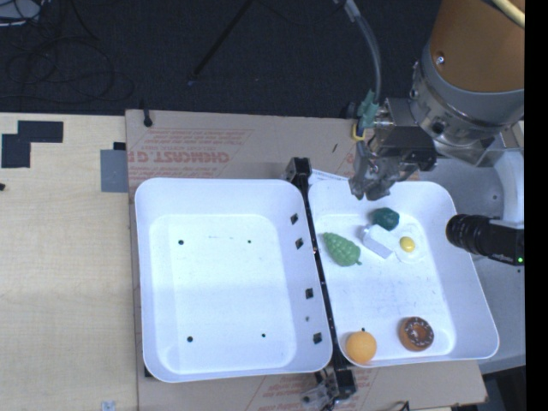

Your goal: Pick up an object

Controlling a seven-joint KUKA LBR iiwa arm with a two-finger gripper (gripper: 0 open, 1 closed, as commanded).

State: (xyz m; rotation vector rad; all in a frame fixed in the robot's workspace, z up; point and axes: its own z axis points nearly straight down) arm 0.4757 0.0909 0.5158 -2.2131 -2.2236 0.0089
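Right bin [462,315] holds all the pickable stuff; using it as the landmark. The left bin [163,229] sits touching it along the centre divider.

The arm [471,67] comes in over the right bin's far edge, orange band up top. The gripper [374,187] hangs above the bin's far-left part, tip pointing down at the floor of the bin. Whether it is open or closed I cannot tell, the tip is dark and foreshortened. Nothing visibly held.

Nearest candidate is the dark teal object [385,219], just beside the gripper tip, a little toward the bin's near side and right. It looks roundish, no clear long axis.

Next is the green leafy object [341,250], further toward the near side and left, long axis running diagonally. A white block [375,244] lies between them, and a fried egg toy [408,246] is just right of it.

At the bin's near edge, well apart from the gripper, are a donut [417,333] and an orange ball [361,347].

My guess is a short drop and slight shift onto the teal one.
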